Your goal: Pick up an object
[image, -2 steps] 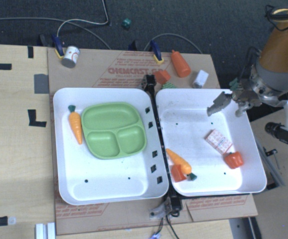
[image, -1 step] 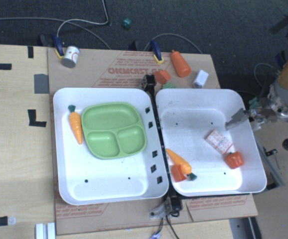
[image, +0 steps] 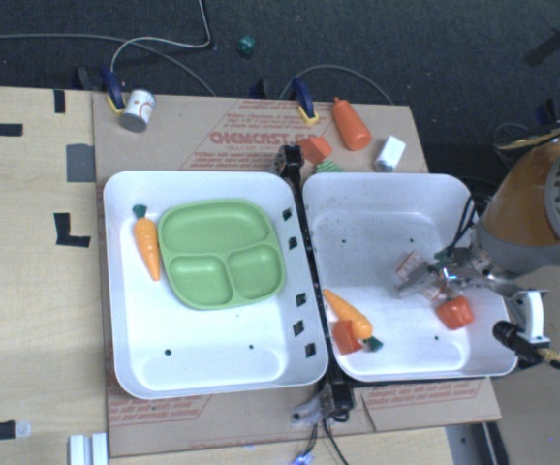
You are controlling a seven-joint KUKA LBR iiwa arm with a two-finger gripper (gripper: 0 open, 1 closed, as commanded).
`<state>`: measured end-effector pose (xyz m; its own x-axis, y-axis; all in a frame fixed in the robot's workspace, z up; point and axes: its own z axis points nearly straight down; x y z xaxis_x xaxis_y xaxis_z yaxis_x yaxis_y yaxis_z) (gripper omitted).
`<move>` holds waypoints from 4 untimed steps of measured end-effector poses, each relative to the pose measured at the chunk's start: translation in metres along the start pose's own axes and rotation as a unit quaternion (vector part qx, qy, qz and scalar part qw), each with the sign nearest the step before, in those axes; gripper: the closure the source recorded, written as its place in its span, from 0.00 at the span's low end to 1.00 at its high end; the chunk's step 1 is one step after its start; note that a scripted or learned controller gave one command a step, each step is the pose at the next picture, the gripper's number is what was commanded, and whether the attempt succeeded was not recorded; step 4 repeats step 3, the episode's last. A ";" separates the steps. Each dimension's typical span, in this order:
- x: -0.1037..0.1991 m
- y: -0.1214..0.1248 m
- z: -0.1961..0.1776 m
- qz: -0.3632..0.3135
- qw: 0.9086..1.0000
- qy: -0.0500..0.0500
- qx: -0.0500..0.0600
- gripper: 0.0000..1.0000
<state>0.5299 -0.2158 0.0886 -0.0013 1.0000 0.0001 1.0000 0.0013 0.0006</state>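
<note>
- My arm (image: 527,211) comes in from the right, and my claw (image: 425,277) is down inside the right bin (image: 387,197) — can't tell if it's spread or closed from up here.
- A small red block (image: 454,312) sits just beside the claw, toward the bin's front right.
- A carrot (image: 346,311) and a red piece (image: 345,337) lie touching near that bin's front left corner.
- The left bin (image: 202,366) has a green divided plate (image: 222,253) with another carrot (image: 146,243) just beside it.
- An orange bottle-ish thing (image: 351,124) lies on the bench behind the bins.
</note>
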 end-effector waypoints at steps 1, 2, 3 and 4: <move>0.033 0.064 0.002 -0.001 1.000 -0.001 -0.003 0.00; 0.033 0.065 -0.008 -0.001 1.000 -0.001 -0.003 1.00; 0.112 0.077 -0.057 -0.001 1.000 0.000 0.001 1.00; 0.112 0.077 -0.057 -0.001 1.000 0.000 0.001 1.00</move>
